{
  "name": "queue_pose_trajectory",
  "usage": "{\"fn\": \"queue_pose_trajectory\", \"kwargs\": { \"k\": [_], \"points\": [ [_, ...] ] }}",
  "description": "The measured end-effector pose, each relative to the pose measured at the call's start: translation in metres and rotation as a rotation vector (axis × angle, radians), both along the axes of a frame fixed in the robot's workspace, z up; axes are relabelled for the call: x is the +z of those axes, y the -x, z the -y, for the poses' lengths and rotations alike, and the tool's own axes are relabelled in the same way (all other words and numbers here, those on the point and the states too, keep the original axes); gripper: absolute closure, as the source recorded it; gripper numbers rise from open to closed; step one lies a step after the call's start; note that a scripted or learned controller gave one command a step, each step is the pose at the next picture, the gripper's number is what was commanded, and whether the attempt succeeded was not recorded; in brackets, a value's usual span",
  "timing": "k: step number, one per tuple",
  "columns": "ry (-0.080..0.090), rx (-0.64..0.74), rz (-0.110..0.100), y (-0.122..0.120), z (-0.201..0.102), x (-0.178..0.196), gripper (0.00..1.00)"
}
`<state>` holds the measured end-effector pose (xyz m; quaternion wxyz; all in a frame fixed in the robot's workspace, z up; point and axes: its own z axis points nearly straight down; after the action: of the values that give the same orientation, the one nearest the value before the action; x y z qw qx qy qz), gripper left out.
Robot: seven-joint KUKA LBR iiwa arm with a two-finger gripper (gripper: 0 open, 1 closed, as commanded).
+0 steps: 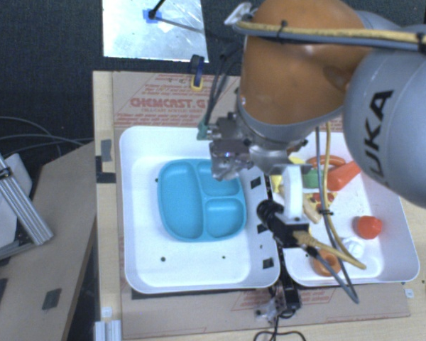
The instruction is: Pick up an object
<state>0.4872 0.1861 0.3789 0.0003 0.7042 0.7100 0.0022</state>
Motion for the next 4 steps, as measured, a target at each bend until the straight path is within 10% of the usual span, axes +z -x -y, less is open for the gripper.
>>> {"fn": "queue_pose_trajectory", "kwargs": {
  "k": [1,2,3,4],
  "points": [
    [-0.002,-0.009,0.01,0.0,0.03,0.1,1.0],
    [0.0,-0.001,0.003,0.0,0.027,0.105,1.0],
    [0.006,-0.011,-0.013,0.001,0.063,-0.005,1.0],
    [-0.002,0.002,0.006,-0.05,-0.025,0.039,1.0]
  ]
}}
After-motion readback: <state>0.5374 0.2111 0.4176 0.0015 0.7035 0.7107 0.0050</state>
